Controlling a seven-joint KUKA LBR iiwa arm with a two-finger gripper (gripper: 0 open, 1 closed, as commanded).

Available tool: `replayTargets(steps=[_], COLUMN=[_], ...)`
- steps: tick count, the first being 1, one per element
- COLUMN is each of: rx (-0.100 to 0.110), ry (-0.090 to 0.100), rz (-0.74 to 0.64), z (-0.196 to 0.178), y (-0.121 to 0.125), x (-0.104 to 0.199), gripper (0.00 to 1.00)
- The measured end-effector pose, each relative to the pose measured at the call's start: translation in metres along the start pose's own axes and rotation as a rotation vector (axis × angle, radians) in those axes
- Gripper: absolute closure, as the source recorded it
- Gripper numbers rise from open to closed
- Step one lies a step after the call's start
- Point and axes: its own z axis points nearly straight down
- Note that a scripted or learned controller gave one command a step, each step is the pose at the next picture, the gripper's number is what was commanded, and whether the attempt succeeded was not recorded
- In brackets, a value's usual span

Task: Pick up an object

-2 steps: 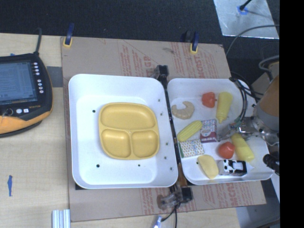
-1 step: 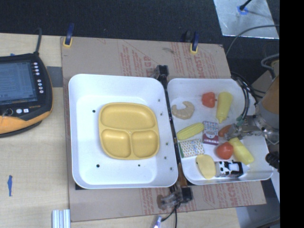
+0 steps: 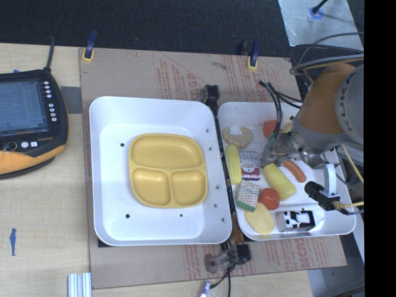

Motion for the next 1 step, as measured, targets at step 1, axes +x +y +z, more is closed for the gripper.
replayTargets(steps=[1], rx=[0.000], ry=[0.002], rz=[0.005], z=[-0.0981], y=[0.0146], x=[0.0725], gripper=[1.00])
